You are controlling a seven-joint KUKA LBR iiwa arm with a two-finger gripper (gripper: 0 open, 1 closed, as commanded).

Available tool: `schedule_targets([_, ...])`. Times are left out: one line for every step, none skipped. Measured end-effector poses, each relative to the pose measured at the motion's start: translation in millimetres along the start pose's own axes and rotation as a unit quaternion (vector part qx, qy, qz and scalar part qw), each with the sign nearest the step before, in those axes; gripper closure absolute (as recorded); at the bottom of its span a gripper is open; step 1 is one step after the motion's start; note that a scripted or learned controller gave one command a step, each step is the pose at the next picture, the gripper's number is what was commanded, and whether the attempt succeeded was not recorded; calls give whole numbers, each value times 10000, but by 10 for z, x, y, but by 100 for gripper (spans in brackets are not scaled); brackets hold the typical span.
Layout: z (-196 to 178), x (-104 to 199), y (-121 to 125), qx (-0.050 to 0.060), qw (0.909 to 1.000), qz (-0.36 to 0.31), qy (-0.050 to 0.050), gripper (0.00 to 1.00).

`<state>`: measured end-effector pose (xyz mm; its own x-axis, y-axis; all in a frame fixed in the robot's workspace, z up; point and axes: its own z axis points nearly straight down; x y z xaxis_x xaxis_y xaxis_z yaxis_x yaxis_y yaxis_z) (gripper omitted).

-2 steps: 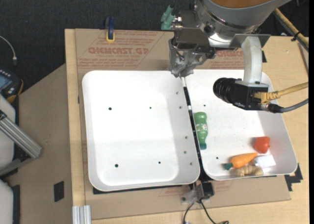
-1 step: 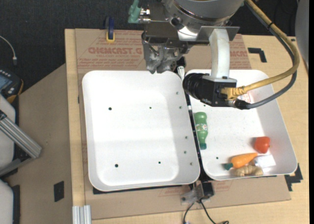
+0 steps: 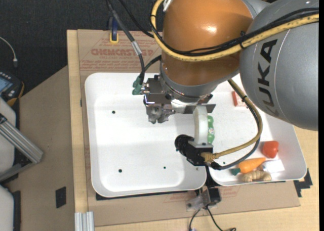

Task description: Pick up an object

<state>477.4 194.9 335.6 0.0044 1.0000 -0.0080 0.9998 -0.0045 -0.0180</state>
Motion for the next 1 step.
schedule_targets([-568, 305, 1099, -140, 9999, -16, 54, 100])
